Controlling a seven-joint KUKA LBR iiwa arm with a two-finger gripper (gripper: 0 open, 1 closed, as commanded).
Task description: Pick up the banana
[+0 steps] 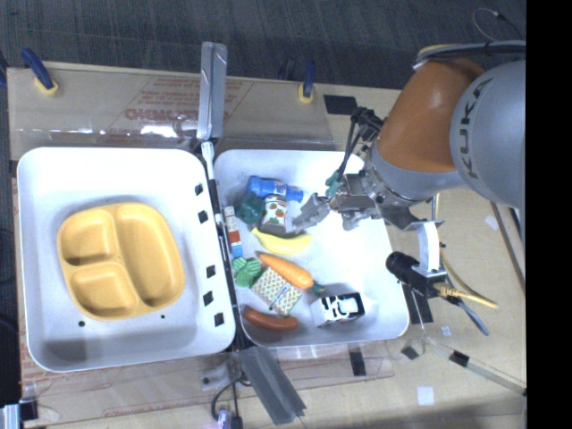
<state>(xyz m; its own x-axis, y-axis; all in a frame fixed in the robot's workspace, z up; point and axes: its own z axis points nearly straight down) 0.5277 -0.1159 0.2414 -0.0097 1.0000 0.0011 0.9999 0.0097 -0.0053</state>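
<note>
Camera view: tan bench (pixel 107 88) bears two white bins (pixel 36 239); dark floor (pixel 179 7) behind; claw (pixel 310 214) grip unclear.

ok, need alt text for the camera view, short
A grey KUKA arm's gripper hangs over the right bin, just above a banana that lies among a carrot, a sausage, a blue can and small packages. The left bin holds a yellow divided tray.
</note>
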